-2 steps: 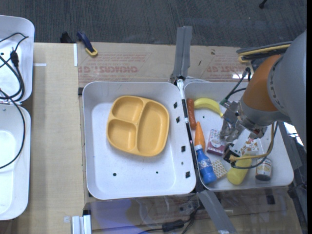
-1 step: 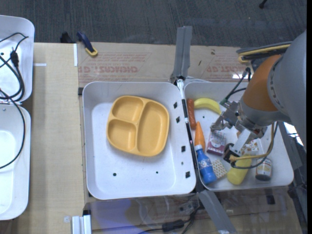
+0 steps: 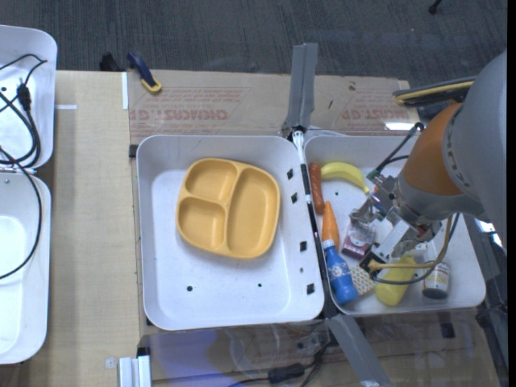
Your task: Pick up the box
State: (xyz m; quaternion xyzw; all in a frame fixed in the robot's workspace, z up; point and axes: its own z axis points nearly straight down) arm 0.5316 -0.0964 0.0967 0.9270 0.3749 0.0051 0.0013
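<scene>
The worktop (image 3: pixel 89 216) carries two white bins side by side. The left bin (image 3: pixel 161 297) holds a yellow divided plate (image 3: pixel 229 207) and nothing that bears on the task. The right bin (image 3: pixel 468 293) is the crowded one, and the arm (image 3: pixel 451 160) reaches down into it from the right, its orange band just above the wrist.

The gripper (image 3: pixel 379 232) sits low in the middle of the right bin, among the clutter. How the jaws stand cannot be told from here: the gripper body and cables hide them.

The box (image 3: pixel 355 239) is a small dark maroon carton lying just to the left of the gripper, touching or nearly touching it on that side. It seems to lie flat with its long axis running roughly from the far side of the bin toward the near side, tipped slightly, so its short faces point up and down the view. By my reading, the jaws would need to shift a little left and close across its narrow width.

Around it: a banana (image 3: pixel 345 173) toward the far wall, a blue bottle with an orange cap (image 3: pixel 337 272) close on the box's left, a yellow object (image 3: pixel 393 285) on the near side, and a small bottle (image 3: pixel 436 280) to the right. The bottle crowding the box's left edge could get in the way.
</scene>
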